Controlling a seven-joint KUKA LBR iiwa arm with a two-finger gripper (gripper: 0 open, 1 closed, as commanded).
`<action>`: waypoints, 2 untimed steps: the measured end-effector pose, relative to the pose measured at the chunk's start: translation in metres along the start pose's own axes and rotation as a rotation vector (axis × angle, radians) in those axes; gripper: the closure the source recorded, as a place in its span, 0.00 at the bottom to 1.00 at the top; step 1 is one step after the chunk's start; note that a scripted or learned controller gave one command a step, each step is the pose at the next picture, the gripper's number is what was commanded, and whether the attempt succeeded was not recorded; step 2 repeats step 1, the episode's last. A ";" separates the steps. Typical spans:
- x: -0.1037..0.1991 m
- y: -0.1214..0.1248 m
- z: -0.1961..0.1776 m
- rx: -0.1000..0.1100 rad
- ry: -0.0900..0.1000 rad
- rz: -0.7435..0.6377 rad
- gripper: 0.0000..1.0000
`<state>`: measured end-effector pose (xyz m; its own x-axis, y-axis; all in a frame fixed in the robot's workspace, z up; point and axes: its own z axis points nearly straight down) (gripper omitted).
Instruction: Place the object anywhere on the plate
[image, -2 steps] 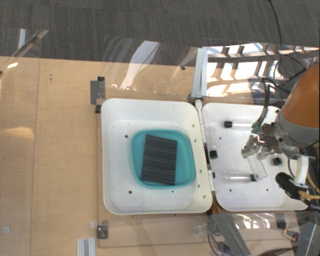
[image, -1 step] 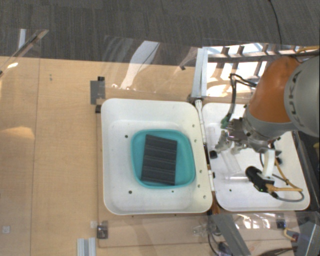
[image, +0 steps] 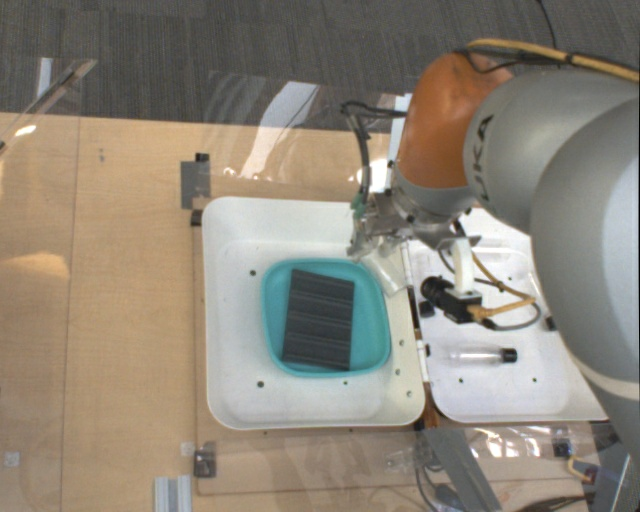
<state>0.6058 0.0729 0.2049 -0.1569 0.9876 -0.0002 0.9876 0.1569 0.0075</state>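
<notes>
Dark ribbed rectangular slab (image: 319, 318) on the teal plastic plate (image: 375, 300) looks stiff, we'd pinch its long edges; gripper (image: 372, 237) state, we cannot tell.

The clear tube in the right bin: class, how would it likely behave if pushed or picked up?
The tube lies on its side on the flat bin floor, so a nudge would probably roll it. It looks small and slim, likely light. Its smooth, clear surface may slip in a grip.

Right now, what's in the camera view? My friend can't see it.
A dark ribbed block lies on a teal plate in the left white bin. The arm's gripper is at the plate's far right corner.
</notes>
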 end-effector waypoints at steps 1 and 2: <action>0.000 0.000 0.000 0.000 0.000 -0.001 0.00; 0.000 0.000 0.000 0.000 0.000 -0.001 0.00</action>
